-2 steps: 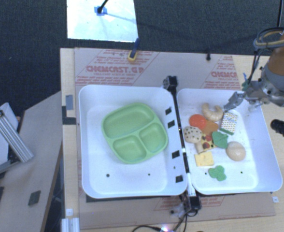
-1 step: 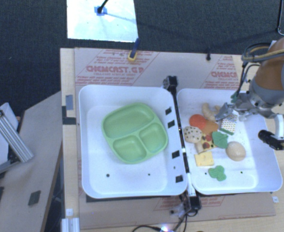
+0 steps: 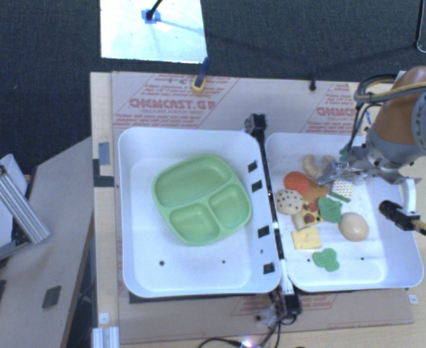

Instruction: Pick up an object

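Reading "CHEMCAST GP", seemingly, on board

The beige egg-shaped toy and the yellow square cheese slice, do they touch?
Apart. The camera view shows white bin floor between the beige egg-shaped toy and the yellow square cheese slice.

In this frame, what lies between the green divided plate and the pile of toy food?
In the camera view, between the green divided plate and the toy food run the two bins' adjoining white walls, with black clips along them.
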Action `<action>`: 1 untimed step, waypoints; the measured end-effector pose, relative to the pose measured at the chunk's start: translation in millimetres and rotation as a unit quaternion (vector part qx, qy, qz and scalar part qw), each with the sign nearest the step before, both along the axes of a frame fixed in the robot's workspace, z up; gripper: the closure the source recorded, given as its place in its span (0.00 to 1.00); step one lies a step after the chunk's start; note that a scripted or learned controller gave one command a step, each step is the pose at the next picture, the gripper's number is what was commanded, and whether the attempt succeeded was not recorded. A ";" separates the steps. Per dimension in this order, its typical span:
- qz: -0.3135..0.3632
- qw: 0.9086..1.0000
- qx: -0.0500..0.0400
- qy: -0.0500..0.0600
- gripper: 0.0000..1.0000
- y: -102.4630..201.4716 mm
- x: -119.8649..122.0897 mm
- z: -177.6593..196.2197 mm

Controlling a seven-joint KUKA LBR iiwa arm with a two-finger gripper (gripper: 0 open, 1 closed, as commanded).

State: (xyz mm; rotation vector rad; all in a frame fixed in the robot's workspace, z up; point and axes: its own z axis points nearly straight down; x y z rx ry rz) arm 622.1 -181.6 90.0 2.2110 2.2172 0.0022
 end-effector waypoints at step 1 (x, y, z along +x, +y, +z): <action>0.000 1.000 -0.003 -0.009 1.00 -1.4 4.7 16.5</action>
